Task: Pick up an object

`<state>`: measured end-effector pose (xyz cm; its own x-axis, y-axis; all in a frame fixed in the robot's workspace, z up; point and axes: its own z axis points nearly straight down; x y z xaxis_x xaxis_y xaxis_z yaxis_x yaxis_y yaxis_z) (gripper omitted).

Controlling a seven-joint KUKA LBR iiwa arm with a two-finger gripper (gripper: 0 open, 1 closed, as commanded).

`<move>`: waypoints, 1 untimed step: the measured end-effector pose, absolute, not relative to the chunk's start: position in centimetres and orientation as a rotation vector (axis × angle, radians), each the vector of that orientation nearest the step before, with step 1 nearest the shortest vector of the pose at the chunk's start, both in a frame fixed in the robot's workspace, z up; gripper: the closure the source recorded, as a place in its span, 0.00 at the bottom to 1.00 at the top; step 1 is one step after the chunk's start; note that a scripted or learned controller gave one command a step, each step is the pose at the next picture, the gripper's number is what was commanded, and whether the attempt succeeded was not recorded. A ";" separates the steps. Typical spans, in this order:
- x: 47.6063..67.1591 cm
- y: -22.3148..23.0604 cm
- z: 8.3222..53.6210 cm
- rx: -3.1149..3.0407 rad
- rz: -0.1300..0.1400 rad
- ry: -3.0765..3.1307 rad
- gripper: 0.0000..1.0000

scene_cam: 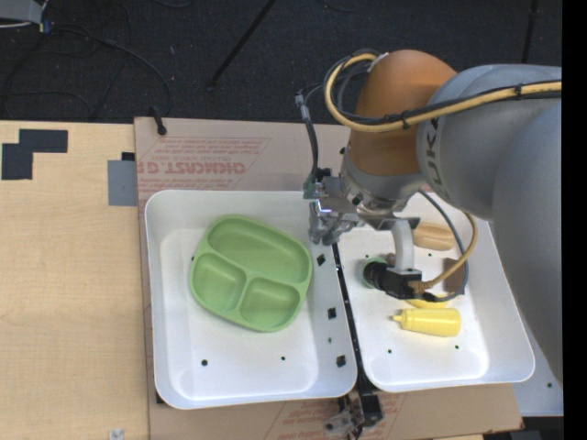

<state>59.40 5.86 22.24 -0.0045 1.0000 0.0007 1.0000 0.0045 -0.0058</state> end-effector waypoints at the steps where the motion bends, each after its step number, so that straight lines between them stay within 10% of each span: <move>1: 59.7 10.9 23.4 -2.214 0.004 -2.225 1.00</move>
